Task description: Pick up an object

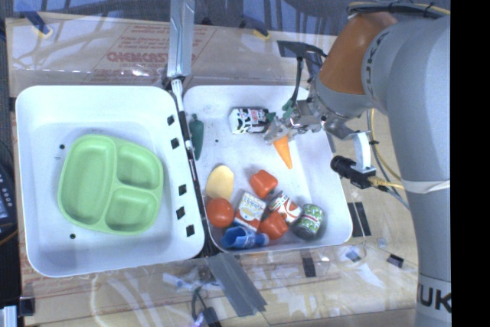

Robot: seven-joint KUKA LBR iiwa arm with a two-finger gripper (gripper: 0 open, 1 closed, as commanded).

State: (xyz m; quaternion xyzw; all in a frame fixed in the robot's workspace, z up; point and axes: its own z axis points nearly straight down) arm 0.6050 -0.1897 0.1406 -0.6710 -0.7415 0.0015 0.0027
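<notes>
My gripper [286, 125] hangs low over the upper right part of the right bin [329, 165], at the end of the grey arm with the orange band. An orange carrot [285, 152] lies directly below it, its thick end touching or nearly touching the gripper tip. A black-and-white cow-patterned item [250, 119] lies just left of the gripper. Lower in the bin lies a cluster: a yellow fruit [220, 181], a red tomato [219, 212], an orange pepper [263, 183], a small carton [250, 205], a blue piece [241, 239] and a green can [309, 220].
A dark green vegetable [197, 135] lies against the right bin's left wall. The left bin [31, 134] holds a green divided plate [111, 184]. A grey metal bar [180, 38] stands behind the divider between the bins. Cables hang beside the arm at the right.
</notes>
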